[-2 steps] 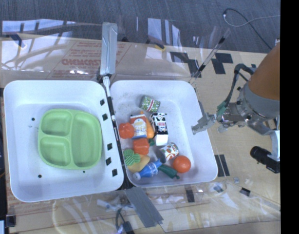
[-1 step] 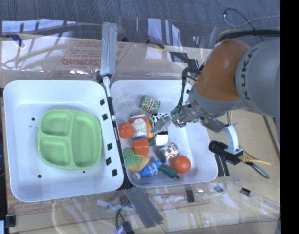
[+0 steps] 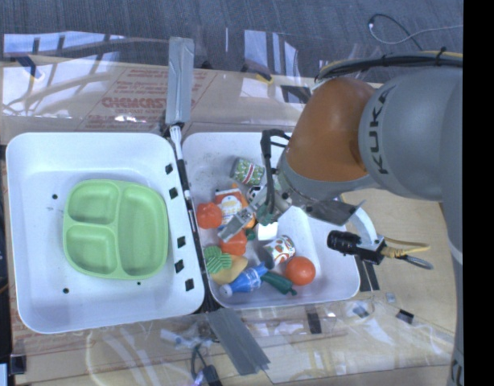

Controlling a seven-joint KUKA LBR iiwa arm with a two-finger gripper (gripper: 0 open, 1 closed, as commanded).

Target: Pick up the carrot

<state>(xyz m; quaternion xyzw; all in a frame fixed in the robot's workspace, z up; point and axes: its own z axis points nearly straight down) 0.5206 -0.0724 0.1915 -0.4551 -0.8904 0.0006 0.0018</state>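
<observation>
Orange plastic carrot lies in the right white bin, amid a heap of toy food. Touching the carrot on its lower left sits a green ribbed round toy; just below it a yellow piece and a blue bottle-shaped toy. An orange-red round toy lies up-left of the carrot, a red tomato-like ball to its lower right, a green-labelled can above. The gripper hangs over the carrot, partly covering it; whether it is parted or closed I cannot tell. The grey arm with its orange band slants down from the right. Well left of the carrot, a green divided plate rests in the left white bin.
</observation>
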